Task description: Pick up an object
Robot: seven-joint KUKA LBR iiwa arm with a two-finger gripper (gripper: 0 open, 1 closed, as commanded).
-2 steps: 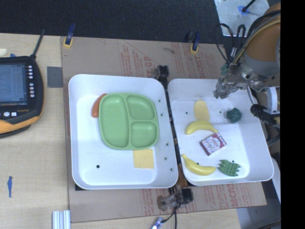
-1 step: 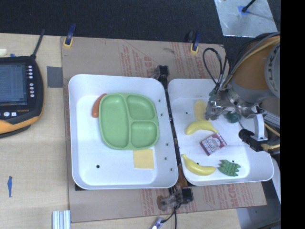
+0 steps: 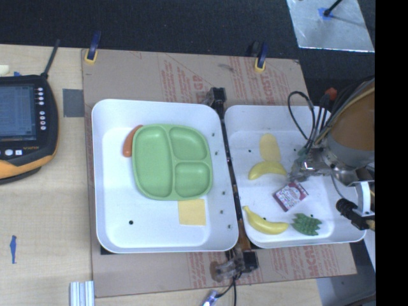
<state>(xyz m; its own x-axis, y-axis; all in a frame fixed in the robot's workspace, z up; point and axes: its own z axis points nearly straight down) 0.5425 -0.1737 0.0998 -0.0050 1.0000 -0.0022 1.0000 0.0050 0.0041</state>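
My gripper (image 3: 301,169) reaches into the right bin (image 3: 245,129) from the right, low over its middle. Just below it, tilted, lies a small red and white packet (image 3: 290,197), apart from the gripper or barely touching it. To the gripper's left is a pale yellow piece (image 3: 268,158) with a curved lower end. A yellow banana (image 3: 264,222) lies near the bin's front wall, and a green leafy toy (image 3: 307,224) sits to its right.
The left bin (image 3: 108,177) holds a green divided plate (image 3: 172,162), an orange-red piece (image 3: 128,143) tucked at the plate's left edge, and a flat yellow square (image 3: 192,212). Black cables (image 3: 305,116) loop above the gripper. A teach pendant (image 3: 22,123) rests at far left.
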